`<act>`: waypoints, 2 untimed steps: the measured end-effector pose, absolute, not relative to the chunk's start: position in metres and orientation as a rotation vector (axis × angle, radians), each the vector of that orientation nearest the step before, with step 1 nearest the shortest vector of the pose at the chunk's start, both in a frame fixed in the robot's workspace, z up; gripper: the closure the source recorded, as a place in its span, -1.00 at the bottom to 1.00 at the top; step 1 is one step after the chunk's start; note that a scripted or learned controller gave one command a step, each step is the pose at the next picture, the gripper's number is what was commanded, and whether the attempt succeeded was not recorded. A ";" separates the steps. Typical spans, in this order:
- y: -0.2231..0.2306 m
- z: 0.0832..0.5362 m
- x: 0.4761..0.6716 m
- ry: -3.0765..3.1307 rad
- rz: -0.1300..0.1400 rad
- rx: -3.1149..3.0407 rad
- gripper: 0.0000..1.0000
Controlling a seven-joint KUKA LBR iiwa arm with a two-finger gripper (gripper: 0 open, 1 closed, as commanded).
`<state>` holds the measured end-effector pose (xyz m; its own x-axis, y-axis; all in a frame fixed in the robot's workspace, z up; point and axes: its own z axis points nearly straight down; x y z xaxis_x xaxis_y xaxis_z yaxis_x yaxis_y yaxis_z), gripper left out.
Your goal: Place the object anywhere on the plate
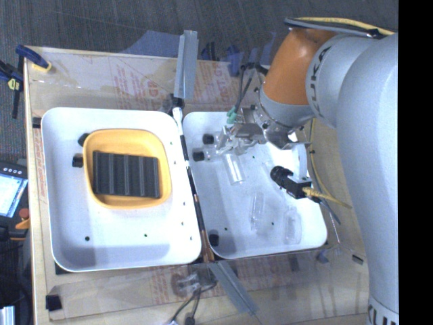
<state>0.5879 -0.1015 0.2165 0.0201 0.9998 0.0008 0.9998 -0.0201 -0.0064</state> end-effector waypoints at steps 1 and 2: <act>-0.049 0.205 0.623 -2.391 0.001 -2.035 1.00; -0.008 0.191 0.607 -2.486 0.004 -1.913 1.00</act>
<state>0.6068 -0.0080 0.1906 -0.2559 0.9667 0.0022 0.9667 0.2559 -0.0050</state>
